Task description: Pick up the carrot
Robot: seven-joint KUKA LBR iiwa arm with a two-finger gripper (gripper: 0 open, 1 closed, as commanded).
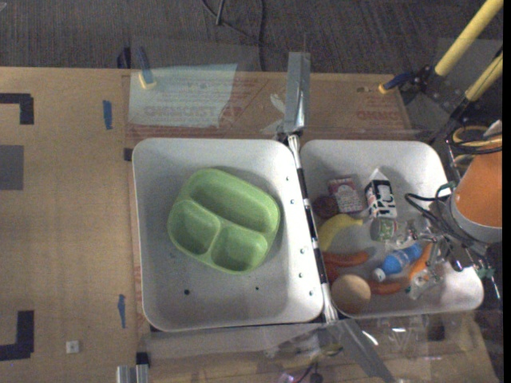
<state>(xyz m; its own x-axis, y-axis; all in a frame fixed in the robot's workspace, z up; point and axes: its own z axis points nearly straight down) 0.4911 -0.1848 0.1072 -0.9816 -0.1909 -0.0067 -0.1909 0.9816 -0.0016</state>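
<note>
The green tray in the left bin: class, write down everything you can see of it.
The green tray is light green and looks like smooth moulded plastic. It has rounded corners, a raised rim and three compartments: one long one along its upper side and two smaller ones below. It lies flat, open side up, turned at a slant, near the middle of the left bin. It rests on the bin's white floor; nothing else touches it, and nothing lies in its compartments.

A tan bench top (64, 238) carries black tape marks along its left edge and blue tape bits. Beyond its far edge lies dark grey carpet (96, 18) with a black cable (231, 2).
</note>
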